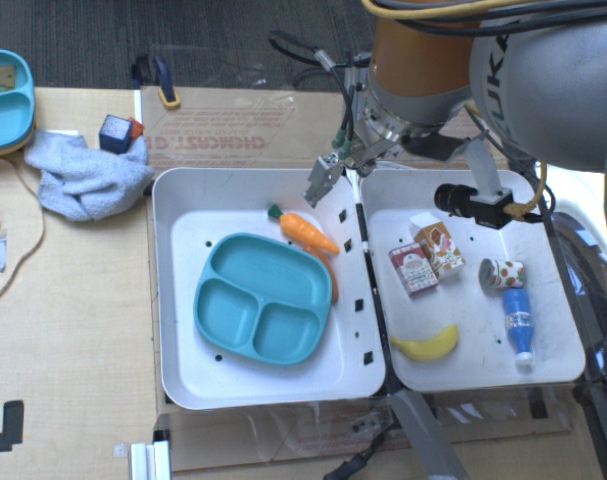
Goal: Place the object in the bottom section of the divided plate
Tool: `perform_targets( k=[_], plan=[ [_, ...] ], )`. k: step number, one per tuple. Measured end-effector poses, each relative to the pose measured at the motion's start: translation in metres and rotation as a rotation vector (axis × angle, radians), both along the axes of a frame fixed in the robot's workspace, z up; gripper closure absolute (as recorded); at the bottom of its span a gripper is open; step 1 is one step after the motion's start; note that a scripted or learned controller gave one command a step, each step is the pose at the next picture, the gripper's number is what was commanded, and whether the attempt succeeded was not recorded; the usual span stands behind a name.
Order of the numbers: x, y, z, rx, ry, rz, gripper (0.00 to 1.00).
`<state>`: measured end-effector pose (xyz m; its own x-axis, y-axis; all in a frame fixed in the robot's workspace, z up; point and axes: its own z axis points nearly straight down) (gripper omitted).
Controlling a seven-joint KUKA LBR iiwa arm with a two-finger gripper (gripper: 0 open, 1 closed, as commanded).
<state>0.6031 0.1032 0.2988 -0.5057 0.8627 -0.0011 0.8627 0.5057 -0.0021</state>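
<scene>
Carrot (308,232) is, I judge, the object of the task, because it lies alone in the left bin (173,268) with the divided plate (263,298). It rests on the far right rim of this turquoise plate, near the wall that the two bins share. Its long axis runs at a slant: the green top points to the bin's far left, the thin orange tip points toward the near right.

The gripper (328,173) hangs above the far edge of the left bin, just beside the dividing wall. Its fingers look slightly apart and nothing is between them. The carrot lies from the fingers toward the near side and a little to the left, quite near but not touching.

For a good hold, I think the fingers should close across the short width of the carrot, so the wrist must turn to meet this slant.

The plate has one large section on its far side and two small sections on its near side. The bottom section is probably on this near side, so the carrot must travel over the plate toward the bin's near edge.

The right bin (558,358) holds a banana (428,344), two small cartons (425,258) and a bottle (518,323).
</scene>
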Motion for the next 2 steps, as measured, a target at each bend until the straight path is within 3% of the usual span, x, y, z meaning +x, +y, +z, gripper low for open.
perform_targets(
  k=[2],
  plan=[
    [0.0000,0.0000,0.0000,0.000,0.000,0.000,0.00]
  ],
)
